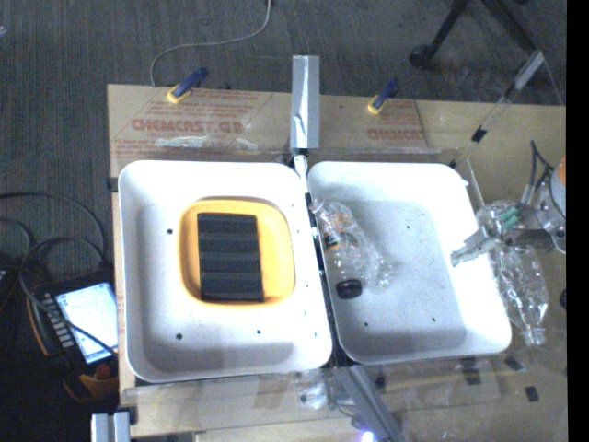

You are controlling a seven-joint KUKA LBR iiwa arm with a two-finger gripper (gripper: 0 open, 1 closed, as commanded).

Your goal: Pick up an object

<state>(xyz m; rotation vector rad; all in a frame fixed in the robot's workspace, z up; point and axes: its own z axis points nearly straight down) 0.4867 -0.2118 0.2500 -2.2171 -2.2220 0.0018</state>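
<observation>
My gripper (pixel 486 233) reaches in from the right, over the right rim of the right bin (pixel 414 334). It is shut on a crumpled clear plastic bottle (pixel 521 288). The bottle's greenish top sits between the fingers (pixel 465 251), and its body hangs down past the bin's right edge. A second clear plastic bottle (pixel 354 251) with a black cap (pixel 348 289) lies against the left wall of the right bin. In the left bin (pixel 147 339) lies a yellow block with a black ribbed top (pixel 235 251).
A grey upright post (pixel 305 99) stands behind the seam between the bins. Two blue and yellow clamps (pixel 187 85) (pixel 383 96) hold the back of the bench. A tablet (pixel 81 316) and cables lie on the floor at left.
</observation>
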